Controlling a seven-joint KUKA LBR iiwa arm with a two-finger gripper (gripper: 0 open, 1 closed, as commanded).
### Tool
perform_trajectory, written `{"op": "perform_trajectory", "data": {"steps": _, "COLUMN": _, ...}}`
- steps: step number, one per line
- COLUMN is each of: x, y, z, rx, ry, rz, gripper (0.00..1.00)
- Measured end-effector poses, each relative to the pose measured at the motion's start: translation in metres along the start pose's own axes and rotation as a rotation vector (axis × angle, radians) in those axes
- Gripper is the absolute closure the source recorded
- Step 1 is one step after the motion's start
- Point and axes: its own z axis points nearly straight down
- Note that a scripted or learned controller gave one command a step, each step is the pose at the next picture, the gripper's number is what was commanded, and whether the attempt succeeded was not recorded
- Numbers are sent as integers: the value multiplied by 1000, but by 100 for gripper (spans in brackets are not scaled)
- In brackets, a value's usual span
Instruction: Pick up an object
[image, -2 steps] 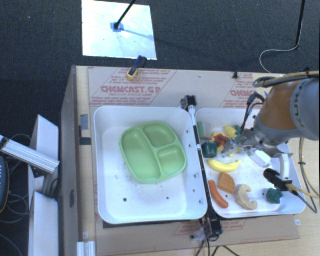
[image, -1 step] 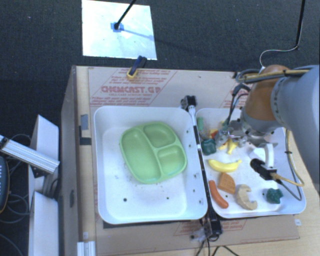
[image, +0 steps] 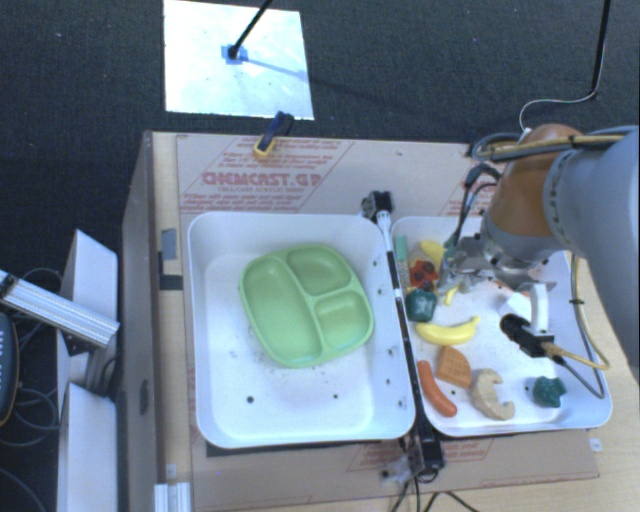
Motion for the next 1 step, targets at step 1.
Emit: {"op": "perform_trajectory", "data": {"steps": 1, "x": 54, "y": -2, "z": -195, "rx": 1, "ry": 9, "rz": -8, "gripper": 100}}
